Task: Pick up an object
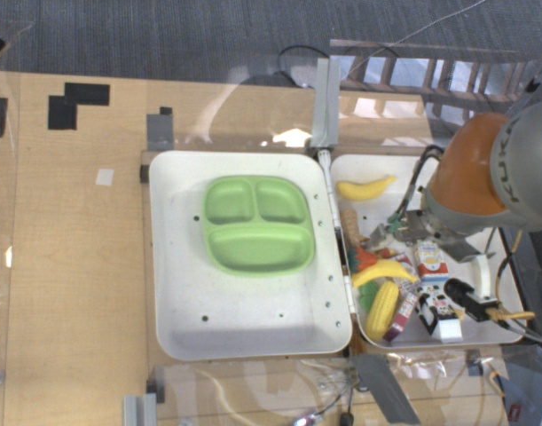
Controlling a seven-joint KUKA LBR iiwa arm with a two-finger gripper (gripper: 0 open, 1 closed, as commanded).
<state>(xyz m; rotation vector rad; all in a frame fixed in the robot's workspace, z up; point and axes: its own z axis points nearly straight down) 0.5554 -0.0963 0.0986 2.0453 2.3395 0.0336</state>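
Table: I see two white bins side by side on it.
Left bin: holds a green divided plate.
Right bin: cluttered; banana at the far end, corn cob near.
Gripper: low over the clutter; whether it is spread or closed, I cannot tell.
Progress: nothing visibly lifted, I judge; the grasp remains.

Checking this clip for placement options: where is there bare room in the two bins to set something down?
The left bin has bare floor all around the green tray, widest along its near edge and left side. The right bin is crowded: bananas, a corn cob and small packets lie under the arm, with a little free floor near the upper banana.
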